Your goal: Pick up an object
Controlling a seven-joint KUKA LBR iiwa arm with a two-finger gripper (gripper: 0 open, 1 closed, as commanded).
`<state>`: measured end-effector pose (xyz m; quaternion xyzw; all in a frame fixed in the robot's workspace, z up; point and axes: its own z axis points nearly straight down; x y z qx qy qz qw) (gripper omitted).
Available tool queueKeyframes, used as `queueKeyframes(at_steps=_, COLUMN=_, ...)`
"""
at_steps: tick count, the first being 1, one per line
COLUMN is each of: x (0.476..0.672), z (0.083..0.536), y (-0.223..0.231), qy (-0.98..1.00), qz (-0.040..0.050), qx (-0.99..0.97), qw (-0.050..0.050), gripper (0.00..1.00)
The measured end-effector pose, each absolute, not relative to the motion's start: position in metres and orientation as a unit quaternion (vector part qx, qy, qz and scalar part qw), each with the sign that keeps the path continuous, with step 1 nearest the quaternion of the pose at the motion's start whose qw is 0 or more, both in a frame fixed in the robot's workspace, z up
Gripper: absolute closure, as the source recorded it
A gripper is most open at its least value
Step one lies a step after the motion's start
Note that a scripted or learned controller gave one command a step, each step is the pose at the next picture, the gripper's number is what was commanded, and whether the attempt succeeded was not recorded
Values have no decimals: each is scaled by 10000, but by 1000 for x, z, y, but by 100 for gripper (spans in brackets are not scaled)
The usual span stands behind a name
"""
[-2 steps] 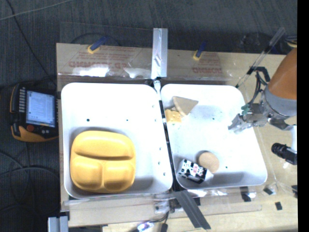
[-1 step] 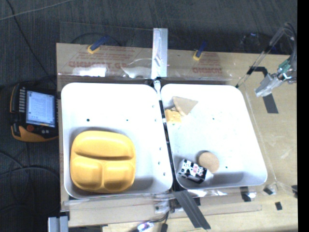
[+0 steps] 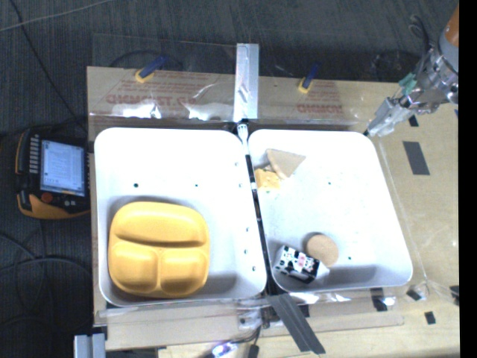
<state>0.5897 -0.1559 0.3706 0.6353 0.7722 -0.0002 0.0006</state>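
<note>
The right bin [image 3: 387, 222] contains three items: a round tan disc [image 3: 322, 248] near the front wall, a small black-and-white printed object [image 3: 298, 264] touching it at the front left corner, and a pale wedge-shaped piece [image 3: 279, 166] at the rear left. The left bin [image 3: 171, 155] contains a large yellow moulded block [image 3: 158, 247]. The gripper [image 3: 387, 119] is positioned above the table beyond the right bin's rear right corner, holding nothing; finger spacing cannot be determined.

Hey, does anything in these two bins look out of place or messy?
Nothing looks spilled or broken. The big yellow moulded block sits in the left white bin; the small items crowd the right white bin's left side. The gripper is outside the bins.
</note>
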Motion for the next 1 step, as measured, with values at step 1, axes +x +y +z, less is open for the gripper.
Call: queueKeyframes(at_steps=1, x=566, z=336, y=-43, qy=7495, qz=-10, qx=6620, qw=-9, gripper=100)
